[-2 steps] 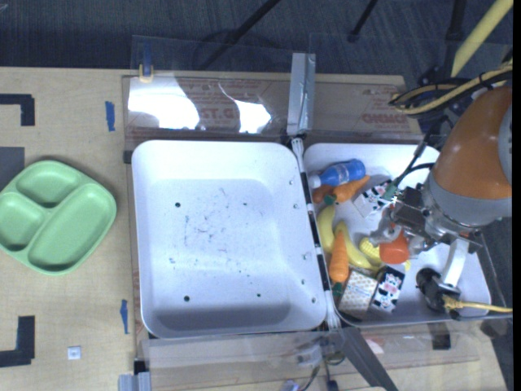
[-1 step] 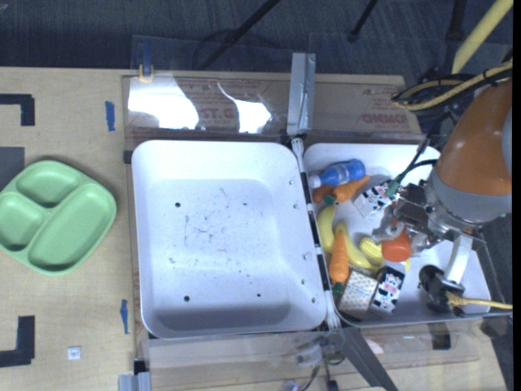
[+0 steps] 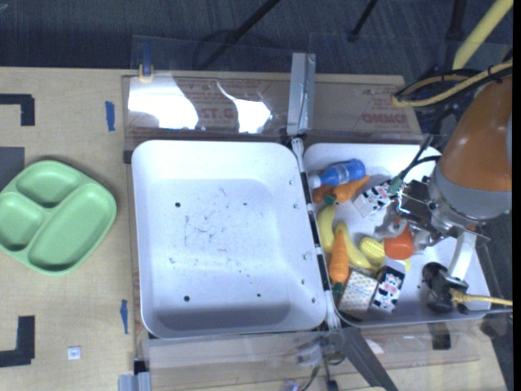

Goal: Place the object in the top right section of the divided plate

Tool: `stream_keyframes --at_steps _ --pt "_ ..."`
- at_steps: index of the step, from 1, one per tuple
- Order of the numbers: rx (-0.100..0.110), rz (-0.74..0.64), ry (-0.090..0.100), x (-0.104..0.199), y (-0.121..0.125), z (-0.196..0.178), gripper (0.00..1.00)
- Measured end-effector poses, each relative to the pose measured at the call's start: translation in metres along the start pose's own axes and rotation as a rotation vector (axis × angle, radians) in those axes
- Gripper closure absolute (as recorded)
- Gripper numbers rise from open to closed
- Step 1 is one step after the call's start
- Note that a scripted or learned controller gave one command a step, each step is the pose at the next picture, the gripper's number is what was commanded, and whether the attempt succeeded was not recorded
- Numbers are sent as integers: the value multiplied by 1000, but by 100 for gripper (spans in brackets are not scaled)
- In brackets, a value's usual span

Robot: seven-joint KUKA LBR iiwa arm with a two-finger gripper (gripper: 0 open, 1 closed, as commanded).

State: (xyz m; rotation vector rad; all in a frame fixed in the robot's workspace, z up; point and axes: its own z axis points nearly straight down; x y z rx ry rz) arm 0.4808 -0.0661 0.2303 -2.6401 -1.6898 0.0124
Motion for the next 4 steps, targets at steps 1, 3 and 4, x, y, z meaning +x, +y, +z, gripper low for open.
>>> stream_keyframes --at_steps 1,3,4 --pt "1 0 -1 0 1 -9 100" --pt "4 1 -4 -1 2 -26 100" --pt "6 1 -6 -1 2 -34 100"
